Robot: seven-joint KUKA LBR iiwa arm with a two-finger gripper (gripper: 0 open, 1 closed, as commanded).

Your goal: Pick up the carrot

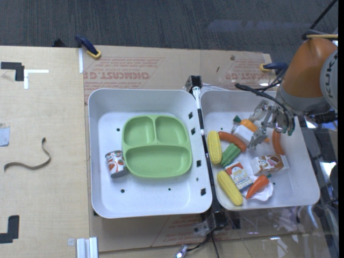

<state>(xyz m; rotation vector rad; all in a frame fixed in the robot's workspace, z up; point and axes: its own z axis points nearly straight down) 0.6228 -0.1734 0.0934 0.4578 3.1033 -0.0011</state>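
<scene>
The small orange plastic carrot with a green top [258,185] lies in the right white bin [301,198], near its front, resting on white packaging beside a yellow corn cob [229,188]. The pincer [264,127] hovers farther back; whether it is apart or together cannot be told. Judged light, rigid, smooth and tapered: grip across the thicker middle.

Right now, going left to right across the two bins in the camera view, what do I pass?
Small can → green divided plate → upper corn cob → green pepper → carrot → gripper
</scene>
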